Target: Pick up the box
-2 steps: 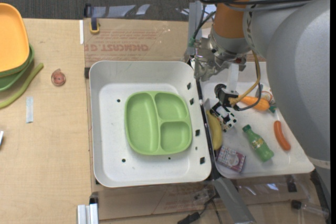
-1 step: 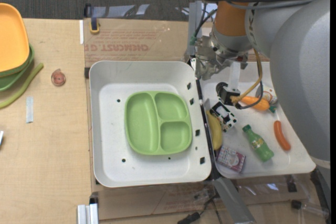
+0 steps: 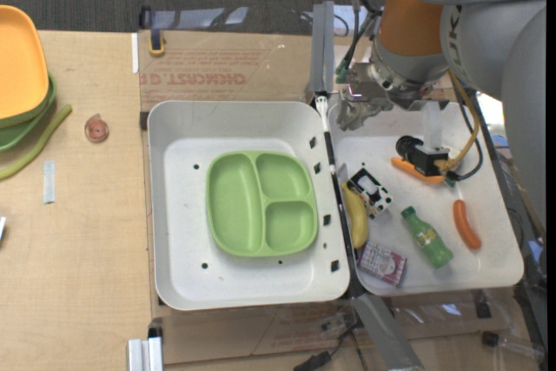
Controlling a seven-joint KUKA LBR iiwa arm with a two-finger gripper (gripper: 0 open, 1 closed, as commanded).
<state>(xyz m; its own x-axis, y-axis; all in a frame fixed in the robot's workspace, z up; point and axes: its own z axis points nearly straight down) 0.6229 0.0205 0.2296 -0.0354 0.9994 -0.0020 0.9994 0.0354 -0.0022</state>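
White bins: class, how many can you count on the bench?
2. The left bin holds a green divided plate; the right bin holds the small items.

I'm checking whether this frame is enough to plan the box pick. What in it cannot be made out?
- Claw: at the right bin's far-left corner; the arm's wrist hides its tips.
- Box: small, pinkish, at the near edge; its print is too small to read.
- Black and white item beside the banana: too small to identify.
- Orange plate: cut off by the left edge.

Green divided plate point(image 3: 261, 204) matt plastic; white bins point(image 3: 174, 213) smooth plastic; bench point(image 3: 78, 274) pale wood.
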